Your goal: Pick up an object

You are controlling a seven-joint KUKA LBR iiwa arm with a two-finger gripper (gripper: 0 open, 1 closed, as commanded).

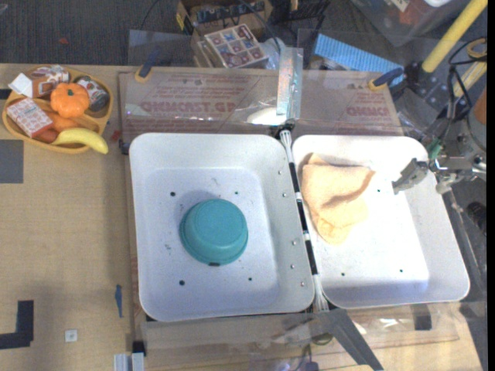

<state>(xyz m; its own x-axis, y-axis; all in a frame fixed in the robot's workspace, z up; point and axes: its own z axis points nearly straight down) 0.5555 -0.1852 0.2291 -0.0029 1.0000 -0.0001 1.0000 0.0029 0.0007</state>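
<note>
A teal bowl (214, 231) lies upside down in the middle of the left bin (155, 161). A crumpled tan cloth (334, 194) rests in the right bin (402, 269), against its left wall and toward the back. My gripper (405, 178) hangs over the right bin's back right part, a short way right of the cloth and apart from it. It looks small and grey here, and nothing can be seen in it. The arm enters from the right edge behind it.
A yellow dish of toy fruit (56, 110) sits on the bench at the far left. Clear plastic panels (209, 103) stand behind both bins. Boxes and cables (232, 41) clutter the floor beyond. A ridge (298, 207) divides the two bins.
</note>
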